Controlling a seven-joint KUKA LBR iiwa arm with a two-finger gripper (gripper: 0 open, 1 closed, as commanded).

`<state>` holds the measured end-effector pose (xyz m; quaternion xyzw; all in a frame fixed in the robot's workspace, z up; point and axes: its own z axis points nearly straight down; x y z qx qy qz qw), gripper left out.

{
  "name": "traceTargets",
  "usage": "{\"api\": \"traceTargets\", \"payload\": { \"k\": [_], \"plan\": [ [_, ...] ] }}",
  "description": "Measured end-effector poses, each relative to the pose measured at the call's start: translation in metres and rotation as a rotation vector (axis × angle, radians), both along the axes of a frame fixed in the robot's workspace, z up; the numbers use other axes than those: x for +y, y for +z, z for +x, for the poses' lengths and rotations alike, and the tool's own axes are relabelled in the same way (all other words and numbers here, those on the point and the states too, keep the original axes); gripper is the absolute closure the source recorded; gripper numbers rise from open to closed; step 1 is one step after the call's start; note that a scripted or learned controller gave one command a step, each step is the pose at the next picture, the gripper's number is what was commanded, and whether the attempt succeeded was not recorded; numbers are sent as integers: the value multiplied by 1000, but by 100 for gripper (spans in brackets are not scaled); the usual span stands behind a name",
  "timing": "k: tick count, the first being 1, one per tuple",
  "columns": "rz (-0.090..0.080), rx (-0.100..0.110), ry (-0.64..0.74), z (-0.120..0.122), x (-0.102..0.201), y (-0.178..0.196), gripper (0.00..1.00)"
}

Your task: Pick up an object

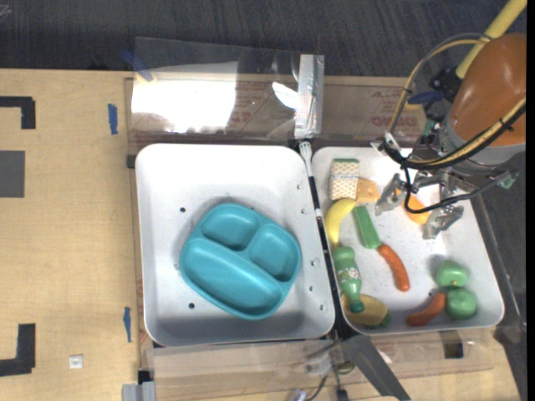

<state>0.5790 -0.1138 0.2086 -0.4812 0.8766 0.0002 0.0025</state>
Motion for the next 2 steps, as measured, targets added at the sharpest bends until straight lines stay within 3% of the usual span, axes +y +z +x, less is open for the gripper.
{"api": "traceTargets", "payload": {
  "k": [1,2],
  "plan": [
    [-3,-10,-34,-4,1,-119,0],
    [-2,-12,-11,-18,4,-118,0]
  ]
}}
